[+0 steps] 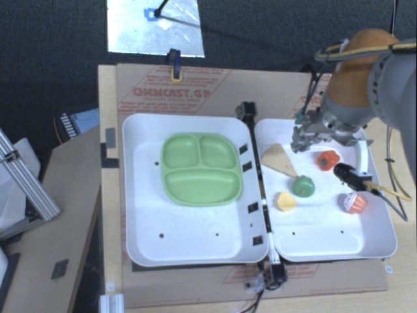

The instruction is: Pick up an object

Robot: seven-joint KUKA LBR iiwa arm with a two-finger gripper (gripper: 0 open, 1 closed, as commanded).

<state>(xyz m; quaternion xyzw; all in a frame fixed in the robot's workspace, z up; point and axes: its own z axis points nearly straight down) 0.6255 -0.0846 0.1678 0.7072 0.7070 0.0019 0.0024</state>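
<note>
Arm's jaws (pixel 301 142) low over the right bin (pixel 326 240); whether open or closed cannot be told. Cheese wedge (pixel 279 160) just below-left of them, red tomato (pixel 328 160) just right, green ball (pixel 303 186) below.

One fixed camera, mounted above the bench (pixel 78 194), looks down at a slant. Both white bins fall within frame: left bin (pixel 140 240), right bin (pixel 339 240). Moderate distance; the arm (pixel 391 90) enters from the right.
</note>
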